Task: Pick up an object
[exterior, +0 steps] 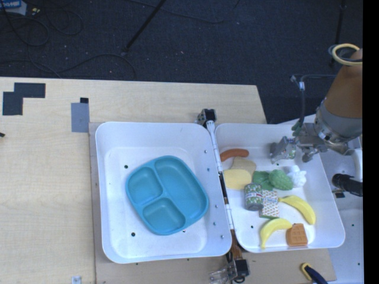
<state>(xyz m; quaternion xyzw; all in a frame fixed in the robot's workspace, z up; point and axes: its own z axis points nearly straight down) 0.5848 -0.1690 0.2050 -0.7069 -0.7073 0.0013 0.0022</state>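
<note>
On the bench we count two shallow white bins side by side. At nine o'clock from centre sits the left bin (106, 158), holding one blue divided plate (167, 194) with three compartments, lying tilted. At three o'clock sits the right bin (331, 218), and in it we count nine small things clustered together. One orange-red sausage (234, 154) lies at the cluster's eleven o'clock, with one pale yellow block (237, 178) just below it. One green leafy piece (277, 179) sits at the middle, with one white lump (298, 175) touching its three o'clock side. One green patterned can (253, 196) and one checked box (270, 205) sit just beside each other below that. Two yellow bananas appear: one (300, 208) at four o'clock, one (272, 229) at six o'clock. One orange block (296, 235) lies at five o'clock, between the banana ends. From three o'clock the grey arm reaches in; its gripper (290, 149) hovers over the bin's upper part, above the green piece, and we cannot tell how it is set.
</note>
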